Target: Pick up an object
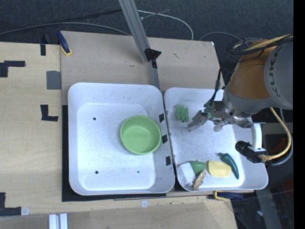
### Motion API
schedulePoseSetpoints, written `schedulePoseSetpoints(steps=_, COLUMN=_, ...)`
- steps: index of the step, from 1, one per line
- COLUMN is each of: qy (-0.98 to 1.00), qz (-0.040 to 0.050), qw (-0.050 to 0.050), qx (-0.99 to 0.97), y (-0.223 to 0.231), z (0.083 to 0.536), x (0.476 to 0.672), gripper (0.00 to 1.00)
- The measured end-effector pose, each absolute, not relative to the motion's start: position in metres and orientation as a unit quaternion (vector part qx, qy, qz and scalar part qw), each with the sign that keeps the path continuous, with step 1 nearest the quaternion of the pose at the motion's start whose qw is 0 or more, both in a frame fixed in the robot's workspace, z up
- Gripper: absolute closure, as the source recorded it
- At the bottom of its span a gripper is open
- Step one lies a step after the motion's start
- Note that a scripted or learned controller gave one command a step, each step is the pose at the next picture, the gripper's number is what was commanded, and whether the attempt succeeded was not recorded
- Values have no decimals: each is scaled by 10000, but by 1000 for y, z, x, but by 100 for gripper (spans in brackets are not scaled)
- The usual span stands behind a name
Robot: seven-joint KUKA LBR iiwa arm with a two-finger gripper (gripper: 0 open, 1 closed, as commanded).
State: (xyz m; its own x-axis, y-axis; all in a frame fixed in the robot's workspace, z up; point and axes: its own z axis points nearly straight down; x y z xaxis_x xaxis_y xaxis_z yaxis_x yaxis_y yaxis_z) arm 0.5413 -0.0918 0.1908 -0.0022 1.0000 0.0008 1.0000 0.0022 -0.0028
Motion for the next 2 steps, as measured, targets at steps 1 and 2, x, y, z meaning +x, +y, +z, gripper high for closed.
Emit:
schedulePoseSetpoints(steps=1, qy=-7077, qz=6, qw=11, qx=-7065, y=-92, z=191, x=541, gripper=0)
schedulePoseSetpoints(steps=2, qy=-7075, qz=8, qw=12, qx=-7067, y=-99, z=134, x=537, gripper=0)
